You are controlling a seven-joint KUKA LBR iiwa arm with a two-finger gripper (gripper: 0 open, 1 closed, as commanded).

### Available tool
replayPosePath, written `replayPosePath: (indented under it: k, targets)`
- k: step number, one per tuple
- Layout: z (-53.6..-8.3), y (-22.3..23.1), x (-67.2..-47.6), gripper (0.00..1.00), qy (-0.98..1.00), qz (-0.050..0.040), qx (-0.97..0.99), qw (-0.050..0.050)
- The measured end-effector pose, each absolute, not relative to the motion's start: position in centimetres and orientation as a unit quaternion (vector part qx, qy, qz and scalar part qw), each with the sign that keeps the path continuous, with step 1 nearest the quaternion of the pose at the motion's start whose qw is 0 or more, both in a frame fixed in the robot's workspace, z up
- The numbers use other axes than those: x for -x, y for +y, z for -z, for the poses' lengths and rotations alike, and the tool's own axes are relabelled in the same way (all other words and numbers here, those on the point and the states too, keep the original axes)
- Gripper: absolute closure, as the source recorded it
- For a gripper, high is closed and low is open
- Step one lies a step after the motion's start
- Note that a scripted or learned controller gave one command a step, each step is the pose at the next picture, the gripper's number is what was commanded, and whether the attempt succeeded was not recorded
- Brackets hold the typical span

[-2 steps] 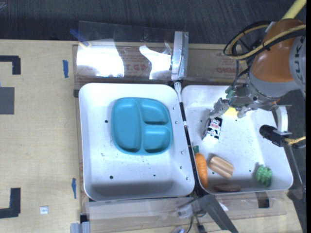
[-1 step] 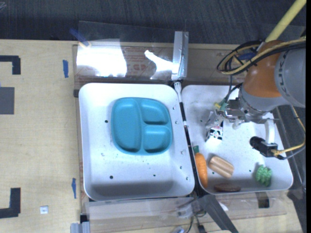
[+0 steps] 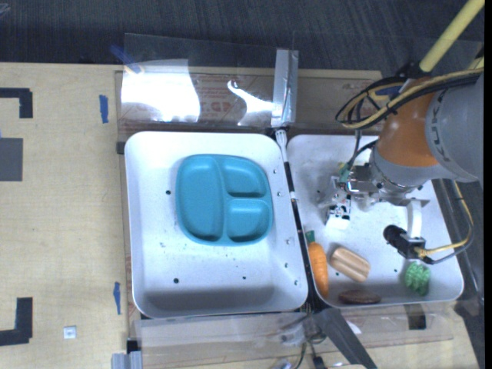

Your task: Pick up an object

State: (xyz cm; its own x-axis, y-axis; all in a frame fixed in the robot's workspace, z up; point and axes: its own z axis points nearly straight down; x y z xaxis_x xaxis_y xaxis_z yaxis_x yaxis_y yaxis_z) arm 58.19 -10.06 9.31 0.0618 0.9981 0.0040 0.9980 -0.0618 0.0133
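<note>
My gripper (image 3: 339,203) hangs low over the middle of the right bin (image 3: 307,160), reaching in from the right under the orange-banded wrist. Nothing shows between its tips. Just below it lies a tan bread roll (image 3: 350,263). An orange carrot (image 3: 318,267) lies along the bin's left wall. A green broccoli-like piece (image 3: 417,277) sits in the near right corner. A flat brown piece (image 3: 360,297) rests at the near edge.
The left bin (image 3: 146,229) holds a blue divided plate (image 3: 224,198). A clear plastic sheet and a metal bracket (image 3: 284,87) stand behind the bins. Yellow and black cables (image 3: 369,102) loop beside the arm.
</note>
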Motion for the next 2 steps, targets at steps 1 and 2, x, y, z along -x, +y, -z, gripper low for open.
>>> replayPosePath:
  k: [1,2]
  targets:
    - [-10.5,-10.1,-58.4,1.00,0.684,-0.0082,-0.729,0.006]
    - [-18.8,-4.0,-61.5,1.00,0.653,-0.0035,-0.757,0.002]
